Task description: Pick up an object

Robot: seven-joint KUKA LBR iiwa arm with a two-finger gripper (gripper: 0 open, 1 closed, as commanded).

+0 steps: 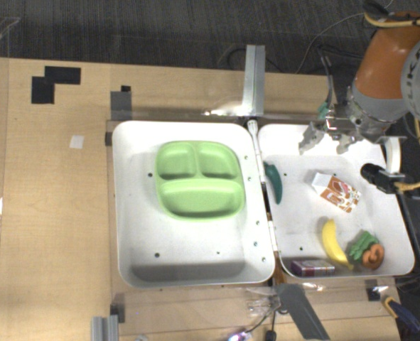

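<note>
A: The gripper (325, 141) hangs over the far end of the right bin (295, 212), fingers spread, nothing between them. No object is lifted yet; by the look of it the whole pick remains.

B: And what lies around?

A: On the bench (46, 212), the left bin (131, 212) bears a green tray (198, 178). In the right bin: a carton (335, 191) nearest the gripper, a banana (331, 241), a green pod (273, 181) by the dividing wall, a purple box (311, 267), and a carrot toy (367, 250) just beside the banana. That crowded corner looks awkward; the carton lies clear.
</note>
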